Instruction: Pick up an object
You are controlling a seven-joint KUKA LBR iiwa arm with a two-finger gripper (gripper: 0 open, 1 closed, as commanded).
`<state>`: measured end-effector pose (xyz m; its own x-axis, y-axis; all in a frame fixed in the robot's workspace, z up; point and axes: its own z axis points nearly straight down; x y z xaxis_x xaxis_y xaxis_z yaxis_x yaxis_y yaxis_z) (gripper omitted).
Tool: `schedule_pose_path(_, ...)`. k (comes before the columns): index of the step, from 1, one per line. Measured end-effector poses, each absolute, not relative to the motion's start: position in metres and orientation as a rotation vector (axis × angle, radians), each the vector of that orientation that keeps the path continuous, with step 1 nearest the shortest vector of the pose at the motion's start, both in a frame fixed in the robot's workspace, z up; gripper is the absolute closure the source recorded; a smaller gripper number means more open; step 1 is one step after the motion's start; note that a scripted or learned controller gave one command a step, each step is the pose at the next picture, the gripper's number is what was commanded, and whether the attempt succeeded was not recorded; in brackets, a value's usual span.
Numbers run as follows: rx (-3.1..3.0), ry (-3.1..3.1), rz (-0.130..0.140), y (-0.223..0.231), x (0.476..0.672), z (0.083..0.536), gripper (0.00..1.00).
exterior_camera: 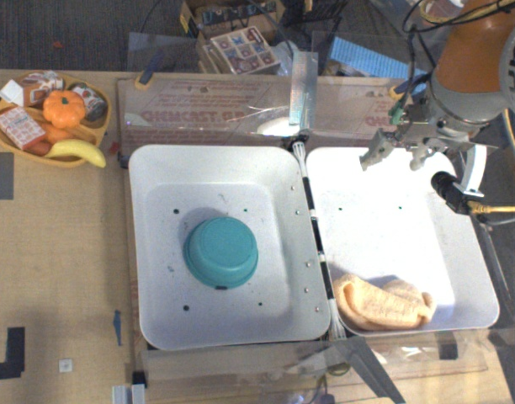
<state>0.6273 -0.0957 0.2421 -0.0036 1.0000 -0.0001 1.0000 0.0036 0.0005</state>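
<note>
Camera view, looking down at a slant on a bench with two shallow white bins side by side. The gripper [398, 154] hangs in the upper right of the frame, over the far edge of the right bin [384, 225], below the arm's orange band [475, 45]. Its two fingers [375, 152] stand spread apart, pointing down, with nothing between them and nothing touching them.

One tan cloth [384, 302] lies crumpled in the right bin's near left corner, against the wall by the divider, in the lower middle-right of the frame. It sits well below the open fingers in the picture, and well apart from them, with bare white floor between.

One teal bowl [222, 252] rests upside down in the left bin [156, 183], about in the middle of its floor, well to the left of the gripper and lower in the frame.

In the upper left of the frame, outside the bins, one yellow tray [9, 137] holds toy food: one orange pumpkin [65, 108], one banana [77, 151] at the tray's near edge, and a few small printed packets too small to make out.

Along the top of the frame, beyond the bins, lies a clutter of cardboard boxes [232, 28] and cables.
</note>
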Motion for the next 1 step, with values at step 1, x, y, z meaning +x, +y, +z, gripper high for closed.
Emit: schedule_pose_path(1, 2.206, 2.236, 0.0, -0.0843, 0.5474, 0.1844, 0.0)
